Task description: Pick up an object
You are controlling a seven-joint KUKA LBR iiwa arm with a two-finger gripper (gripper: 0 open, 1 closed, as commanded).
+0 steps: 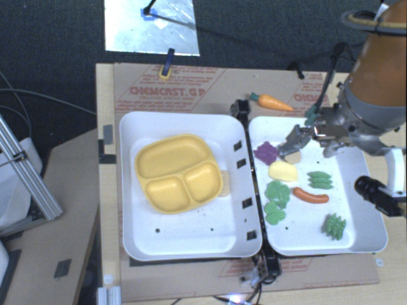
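- Loads of toy food in the right bin (365, 170): purple grapes (266, 152), a pale yellow lump (283, 171), two green leafy bits (277, 193) (275, 215), a sausage (310, 197), green pods (320, 180) and a small green tree thing (334, 226).
- Pincer (294, 142) hovering over the top left of that bin, just beside the grapes and right above the yellow lump. Can't tell if clenched or released, way too blurry, and nothing visibly held.
- Best guess for the target: the yellow lump, sitting near the bin's left wall, between the grapes and the upper leafy bit.
- Probably hollow plastic, so light and stiff, not fragile. Smooth and rounded though, so likely slippery and prone to squirting out sideways.
- Safest to pinch across the narrow middle, squarely, not on the tapered ends.
- Crowded there too: grapes and leaf close by, so easy to nudge a neighbour.
- Left bin (184, 237) holding a yellow tray (177, 172); carrot (273, 102) lying out on the desk (191, 88) behind the bins. Both well apart from the pincer.
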